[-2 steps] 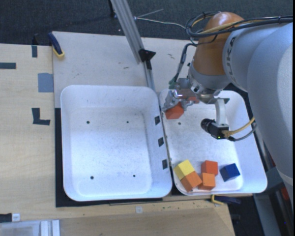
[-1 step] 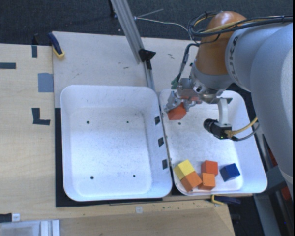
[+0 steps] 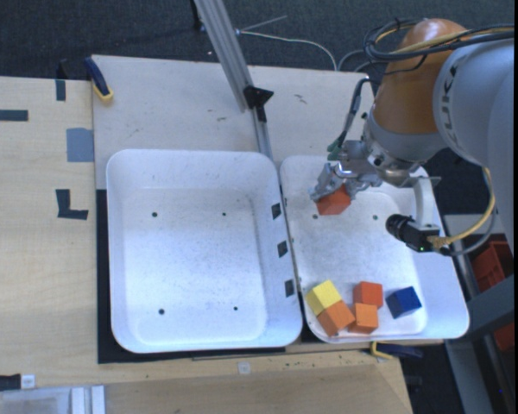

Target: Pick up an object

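Camera view has the gripper [image 3: 338, 186] over the upper part of the right bin [image 3: 440, 317], fingers clamped on an orange block [image 3: 333, 203] that hangs just below them, tilted and seemingly clear of the bin floor (a judgement from its shadowless edge). Lifting straight up looks unobstructed. Well apart, at the lower edge of that bin, sit a yellow cube [image 3: 323, 295], three more orange cubes [image 3: 354, 310] and a blue cube [image 3: 403, 301]. Left of centre lies the left bin [image 3: 121, 231].
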Tool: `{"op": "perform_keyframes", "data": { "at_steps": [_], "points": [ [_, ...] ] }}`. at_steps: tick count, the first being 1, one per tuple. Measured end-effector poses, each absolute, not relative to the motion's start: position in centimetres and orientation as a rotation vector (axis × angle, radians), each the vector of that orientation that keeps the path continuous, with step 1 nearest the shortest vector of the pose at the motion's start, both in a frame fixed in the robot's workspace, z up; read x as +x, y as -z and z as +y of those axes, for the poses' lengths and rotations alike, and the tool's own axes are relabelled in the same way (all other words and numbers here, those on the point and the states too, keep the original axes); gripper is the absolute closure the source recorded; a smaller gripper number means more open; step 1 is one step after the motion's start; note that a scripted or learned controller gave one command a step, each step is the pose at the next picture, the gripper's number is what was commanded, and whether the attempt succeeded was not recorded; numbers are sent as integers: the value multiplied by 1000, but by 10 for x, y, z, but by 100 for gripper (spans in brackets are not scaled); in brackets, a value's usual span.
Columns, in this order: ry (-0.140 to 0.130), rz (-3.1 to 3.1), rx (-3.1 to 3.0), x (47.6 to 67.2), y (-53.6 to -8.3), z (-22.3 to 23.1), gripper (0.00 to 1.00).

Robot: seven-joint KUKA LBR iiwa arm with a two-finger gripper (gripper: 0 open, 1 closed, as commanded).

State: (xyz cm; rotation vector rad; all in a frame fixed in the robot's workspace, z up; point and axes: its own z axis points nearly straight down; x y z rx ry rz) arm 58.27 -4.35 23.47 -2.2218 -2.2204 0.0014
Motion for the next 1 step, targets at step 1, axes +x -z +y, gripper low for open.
{"op": "perform_keyframes", "data": {
  "at_steps": [1],
  "points": [
    [7, -2227, -2222, 543, -350, -38, 100]
  ]
}}
